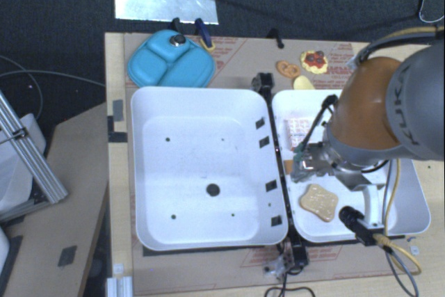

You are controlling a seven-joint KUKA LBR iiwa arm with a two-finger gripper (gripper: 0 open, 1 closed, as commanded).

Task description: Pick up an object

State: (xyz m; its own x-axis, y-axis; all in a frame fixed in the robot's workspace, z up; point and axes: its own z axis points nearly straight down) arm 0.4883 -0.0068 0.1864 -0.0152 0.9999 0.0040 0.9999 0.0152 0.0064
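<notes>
In the right bin [411, 218] a tan, toast-like flat object [318, 202] lies near the front left corner. A small pink-and-white patterned packet [297, 128] sits toward the bin's back left. My gripper [304, 167] hangs low over the bin's left side, just above and behind the tan piece and in front of the packet. The grey arm with its orange band [365, 108] covers the bin's middle and right. I see nothing held by the gripper.
The left bin [153, 122] has a small dark spot [213, 190] on its floor. Behind the bins lie a blue lidded tray [171, 60], a yellow piece [303, 83], a pretzel-like toy [287, 68] and a red-topped toy [314, 60]. Cables [400, 257] trail at the front right.
</notes>
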